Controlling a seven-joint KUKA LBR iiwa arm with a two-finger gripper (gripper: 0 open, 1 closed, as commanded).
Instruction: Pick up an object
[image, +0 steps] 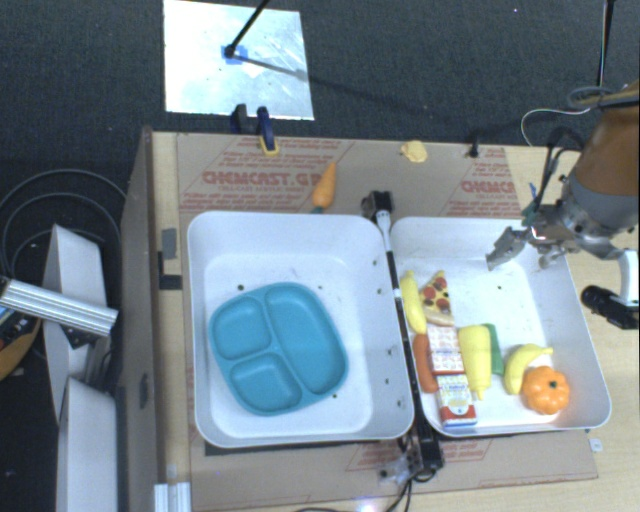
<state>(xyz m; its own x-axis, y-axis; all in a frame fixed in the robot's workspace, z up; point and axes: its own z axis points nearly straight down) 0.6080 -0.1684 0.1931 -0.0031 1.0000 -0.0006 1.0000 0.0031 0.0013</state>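
Your arm (612, 160) comes in from the right edge, its orange band sitting high near the top corner and the grey wrist below it. The gripper (527, 246) hangs at the end, angled down and to the left. One finger (503, 249) juts out leftward, another sits just right of it, with nothing between them.
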